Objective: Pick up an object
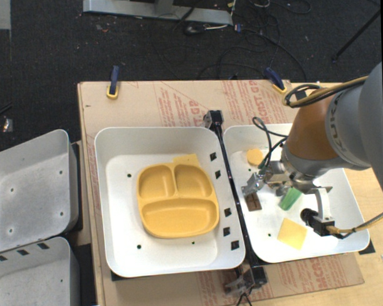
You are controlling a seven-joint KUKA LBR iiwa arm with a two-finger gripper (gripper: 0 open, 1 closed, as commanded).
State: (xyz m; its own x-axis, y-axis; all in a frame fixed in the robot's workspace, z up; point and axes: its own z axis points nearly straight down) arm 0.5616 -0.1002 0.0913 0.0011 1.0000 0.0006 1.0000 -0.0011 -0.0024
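My gripper (285, 187) hangs low over the middle of the right bin (350, 194), under the grey arm and its orange band. A green block (290, 198) lies right beneath it, partly covered by the gripper's metal parts. Whether the block is touched is not visible. A small brown piece (254, 203) rests just left of the gripper. Toward the bin's front sits a yellow block (292, 233). A small round yellow piece (255, 156) lies at the back left of this bin.
The left bin (111, 183) holds a yellow divided tray (177, 200) with a pale yellow flat piece (187, 160) at its back edge. A black divider (229, 185) runs between the bins. Cables loop beside the wrist. White lids (29, 186) lie at far left.
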